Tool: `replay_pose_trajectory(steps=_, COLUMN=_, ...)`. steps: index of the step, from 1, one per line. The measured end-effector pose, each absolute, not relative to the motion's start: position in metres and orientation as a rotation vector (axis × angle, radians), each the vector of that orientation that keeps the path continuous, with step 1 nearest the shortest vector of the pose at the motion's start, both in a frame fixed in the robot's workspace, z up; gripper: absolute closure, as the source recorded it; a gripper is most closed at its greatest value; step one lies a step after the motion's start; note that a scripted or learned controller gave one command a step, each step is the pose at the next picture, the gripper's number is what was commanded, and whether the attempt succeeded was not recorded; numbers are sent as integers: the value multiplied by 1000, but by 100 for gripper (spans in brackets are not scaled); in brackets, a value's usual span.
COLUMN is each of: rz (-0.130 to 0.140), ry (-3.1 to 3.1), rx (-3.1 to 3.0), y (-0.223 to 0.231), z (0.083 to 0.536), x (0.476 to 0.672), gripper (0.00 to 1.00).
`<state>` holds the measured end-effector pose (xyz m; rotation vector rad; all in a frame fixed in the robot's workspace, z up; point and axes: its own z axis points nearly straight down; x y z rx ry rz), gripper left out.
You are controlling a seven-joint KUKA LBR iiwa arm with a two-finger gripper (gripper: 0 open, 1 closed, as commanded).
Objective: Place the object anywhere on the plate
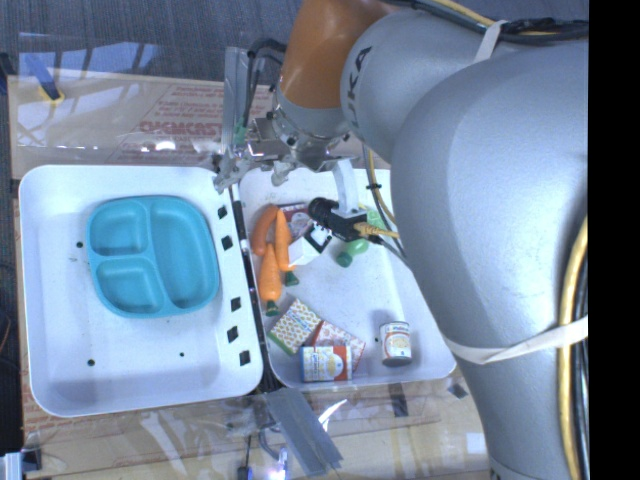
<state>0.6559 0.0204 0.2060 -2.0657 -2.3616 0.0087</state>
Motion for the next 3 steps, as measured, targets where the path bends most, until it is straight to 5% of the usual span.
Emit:
replay_pose_trajectory(steps=1, rz=15, ry=-2411, rx=-2004, y=192, z=198, x=600, gripper=0)
replay_pose_trajectory(steps=2, rz=26, ry=-2414, rx=-1995, y=192, z=205, x=600, gripper=100)
replay_pose_trajectory(steps=3, rz=14, ry=-2353, rx=-2075, y=181, z=204, x=517, gripper=100)
